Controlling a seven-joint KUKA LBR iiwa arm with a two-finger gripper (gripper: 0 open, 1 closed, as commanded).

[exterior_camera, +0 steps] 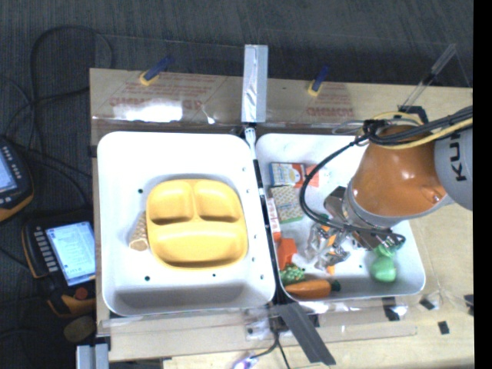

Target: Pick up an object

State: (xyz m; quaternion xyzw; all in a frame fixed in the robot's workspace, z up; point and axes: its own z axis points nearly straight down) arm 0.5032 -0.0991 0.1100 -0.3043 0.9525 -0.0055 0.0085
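My gripper (pixel 329 246) reaches down into the right bin (pixel 415 283), below the orange wrist band; its metal fingers sit among the clutter near the bin's middle. Just left of it lie an orange piece (pixel 286 250) and a toy carrot (pixel 307 287) with green leaves at the front wall. A green object (pixel 382 268) rests at the front right, close to the wrist. Small food boxes (pixel 283 188) lie at the back left of that bin. I see nothing clearly between the fingers.
The left bin (pixel 123 283) holds a yellow divided tray (pixel 197 220) with a tan ice-cream cone (pixel 139 235) beside its left edge. A ridge (pixel 261 206) separates the two bins. Cables loop over the arm above the right bin.
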